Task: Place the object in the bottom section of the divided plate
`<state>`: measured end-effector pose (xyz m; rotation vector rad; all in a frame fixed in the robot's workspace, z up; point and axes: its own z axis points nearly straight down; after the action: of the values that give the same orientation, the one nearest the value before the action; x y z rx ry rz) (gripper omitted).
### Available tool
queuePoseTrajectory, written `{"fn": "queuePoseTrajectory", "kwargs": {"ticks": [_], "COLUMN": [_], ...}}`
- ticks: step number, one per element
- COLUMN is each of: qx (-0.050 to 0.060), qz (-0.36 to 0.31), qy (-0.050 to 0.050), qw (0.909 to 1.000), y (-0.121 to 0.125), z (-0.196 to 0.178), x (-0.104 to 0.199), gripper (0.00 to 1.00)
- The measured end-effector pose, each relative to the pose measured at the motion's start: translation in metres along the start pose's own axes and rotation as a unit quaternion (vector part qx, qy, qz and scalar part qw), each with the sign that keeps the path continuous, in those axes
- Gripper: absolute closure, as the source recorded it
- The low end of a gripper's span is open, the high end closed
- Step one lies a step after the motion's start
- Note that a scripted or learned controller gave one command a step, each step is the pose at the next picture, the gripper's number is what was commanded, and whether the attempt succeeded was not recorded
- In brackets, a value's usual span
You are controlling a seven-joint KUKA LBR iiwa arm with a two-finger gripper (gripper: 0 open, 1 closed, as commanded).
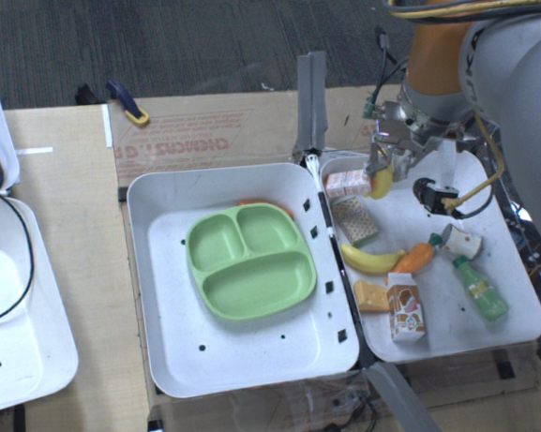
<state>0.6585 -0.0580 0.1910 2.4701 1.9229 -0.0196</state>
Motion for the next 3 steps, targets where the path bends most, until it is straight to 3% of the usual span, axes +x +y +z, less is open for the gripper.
{"fn": "queuePoseTrajectory", "kwargs": {"ticks": [1, 2, 3], "qx": [0.003, 0.002, 0.002], "qz": [-0.053, -0.189, -0.189], "qy": [0.007, 0.007, 0.007], "qw": [0.9986, 0.9819, 0.9820], "y": [-0.049, -0.113, -0.113], "z": [0.002, -0.056, -0.056], "x": [0.028, 0.086, 0.086], "gripper": [1.00, 1.00, 0.00]}}
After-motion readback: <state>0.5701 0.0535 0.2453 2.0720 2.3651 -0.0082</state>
